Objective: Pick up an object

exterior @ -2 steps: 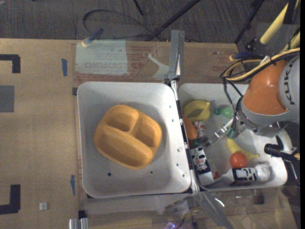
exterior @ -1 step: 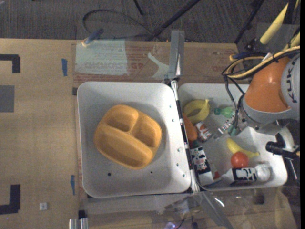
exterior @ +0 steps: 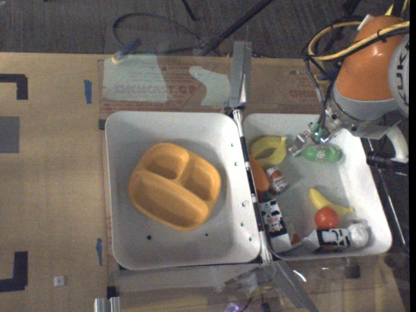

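Right bin (exterior: 374, 174): tool (exterior: 304, 143) low at back, beside green item (exterior: 323, 153); finger state cannot be told. Green item: near back wall, likely light, smooth, slippery; grip across middle. Also banana (exterior: 327, 201), tomato (exterior: 327, 218), bottle (exterior: 338, 238), all well apart. Wall close behind; open floor toward front. Left bin (exterior: 123, 239): yellow tray (exterior: 174, 185).

Hidden, cropped or unclear around the claw

The claw (exterior: 304, 142) is small and blurred, so its finger gap cannot be read. The arm (exterior: 374, 70) behind it is cut by the right edge. The green thing (exterior: 323, 153) just beside the claw is too blurred to identify. Left of the claw, an orange thing (exterior: 259, 176) lies partly hidden under the bin (exterior: 370, 174) rim.
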